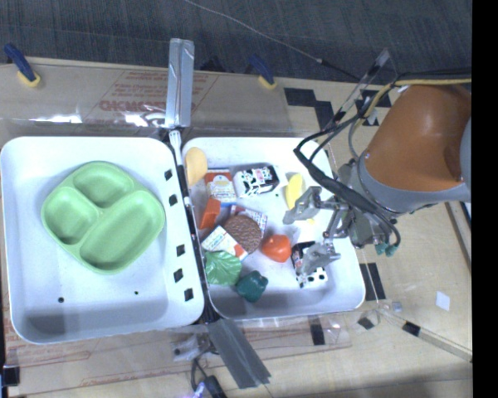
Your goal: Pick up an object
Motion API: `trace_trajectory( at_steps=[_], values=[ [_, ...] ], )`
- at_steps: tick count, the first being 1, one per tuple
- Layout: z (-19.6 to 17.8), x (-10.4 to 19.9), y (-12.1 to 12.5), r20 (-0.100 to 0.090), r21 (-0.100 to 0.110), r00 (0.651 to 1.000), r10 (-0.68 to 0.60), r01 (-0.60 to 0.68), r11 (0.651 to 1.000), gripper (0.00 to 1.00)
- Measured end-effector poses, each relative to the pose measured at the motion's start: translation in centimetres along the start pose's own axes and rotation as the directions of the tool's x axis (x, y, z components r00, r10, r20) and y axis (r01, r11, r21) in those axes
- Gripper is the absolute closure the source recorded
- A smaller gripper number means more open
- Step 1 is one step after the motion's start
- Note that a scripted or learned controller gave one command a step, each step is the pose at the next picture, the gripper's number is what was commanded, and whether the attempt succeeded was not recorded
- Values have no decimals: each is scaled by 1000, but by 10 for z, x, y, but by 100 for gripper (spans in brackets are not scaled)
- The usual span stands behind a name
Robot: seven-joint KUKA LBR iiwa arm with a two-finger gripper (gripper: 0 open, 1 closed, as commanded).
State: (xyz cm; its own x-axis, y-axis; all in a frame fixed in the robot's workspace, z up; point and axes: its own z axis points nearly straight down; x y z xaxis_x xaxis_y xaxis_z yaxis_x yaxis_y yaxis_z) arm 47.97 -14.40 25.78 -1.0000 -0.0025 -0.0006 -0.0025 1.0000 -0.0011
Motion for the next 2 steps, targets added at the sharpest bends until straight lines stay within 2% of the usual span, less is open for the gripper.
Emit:
trace_trajectory(
  at_steps=[1,2],
  values=[
    [143,-61,44,-11,-4,998,64,-65,998,0],
    [164,-165,28,5,0,1000,-21,21,1000,0]
  ],
)
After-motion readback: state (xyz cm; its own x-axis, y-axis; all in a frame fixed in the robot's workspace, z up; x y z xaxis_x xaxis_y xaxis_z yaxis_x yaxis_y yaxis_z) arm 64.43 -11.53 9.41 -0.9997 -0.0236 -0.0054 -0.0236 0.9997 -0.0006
